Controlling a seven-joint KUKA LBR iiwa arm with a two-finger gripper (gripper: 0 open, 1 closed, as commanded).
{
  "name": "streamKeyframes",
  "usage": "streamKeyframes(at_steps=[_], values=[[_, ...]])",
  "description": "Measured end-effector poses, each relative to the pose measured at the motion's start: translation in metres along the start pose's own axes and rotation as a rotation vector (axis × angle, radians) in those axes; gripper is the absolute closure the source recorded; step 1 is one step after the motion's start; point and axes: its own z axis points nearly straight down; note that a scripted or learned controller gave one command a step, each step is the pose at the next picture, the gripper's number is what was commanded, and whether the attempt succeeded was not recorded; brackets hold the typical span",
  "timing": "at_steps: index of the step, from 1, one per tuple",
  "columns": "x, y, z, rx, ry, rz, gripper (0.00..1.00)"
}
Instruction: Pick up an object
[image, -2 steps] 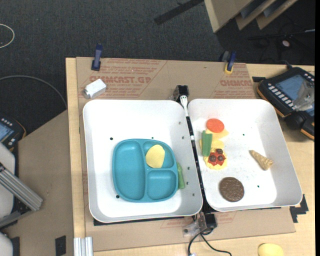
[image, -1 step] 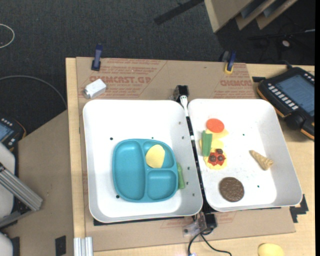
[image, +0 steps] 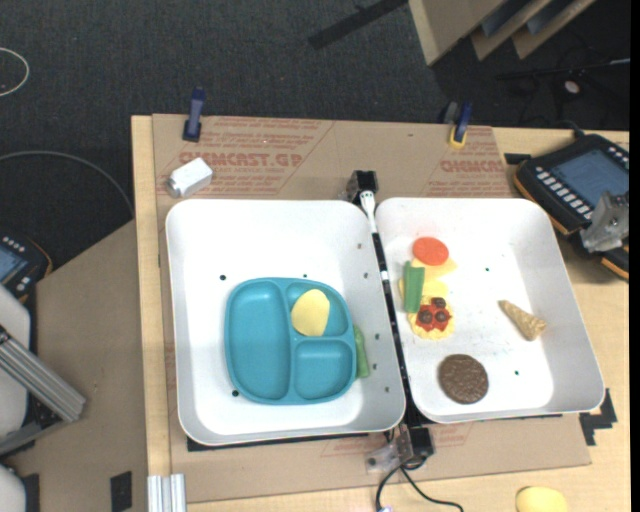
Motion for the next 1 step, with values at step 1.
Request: streamKeyframes(at_steps=[1], values=[[0.0066, 0.0011, -0.1022, -0.025, -0.006, -0.001, 1.0]])
